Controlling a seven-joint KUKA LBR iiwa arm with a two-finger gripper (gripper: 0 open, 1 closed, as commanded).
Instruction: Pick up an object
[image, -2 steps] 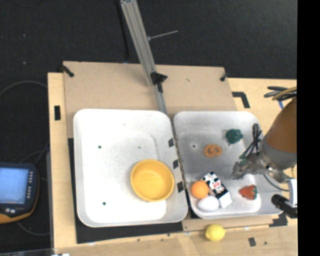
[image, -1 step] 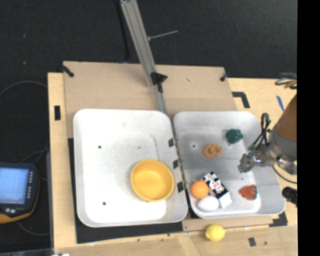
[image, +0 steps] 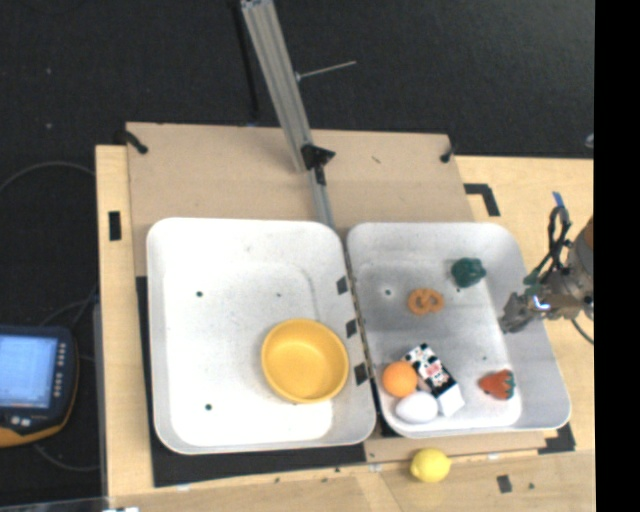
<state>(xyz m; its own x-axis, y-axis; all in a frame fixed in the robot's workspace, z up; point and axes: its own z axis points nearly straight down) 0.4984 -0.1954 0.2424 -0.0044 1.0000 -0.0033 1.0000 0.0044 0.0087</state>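
Small toys lie in the right white bin (image: 500, 245): a dark green lump (image: 467, 271) far right, an orange pretzel-shaped piece (image: 425, 300), a red strawberry-like piece (image: 496, 384), and near-left an orange ball (image: 399, 379), white egg (image: 417, 408) and black-and-white block (image: 433, 373). The gripper (image: 520, 310) hovers at the right rim; its finger state cannot be told. A yellow bowl (image: 304, 360) sits in the left bin (image: 200, 260).

My two shallow white plastic bins (image: 200, 260) are grey-smudged. Round yellow bowl (image: 305, 360), dark green lump (image: 467, 270), orange pretzel-shaped piece (image: 425, 300), orange ball (image: 400, 379), black-and-white patterned box (image: 432, 371), white egg (image: 416, 408), red strawberry-like piece (image: 496, 384), yellow lemon (image: 430, 465).
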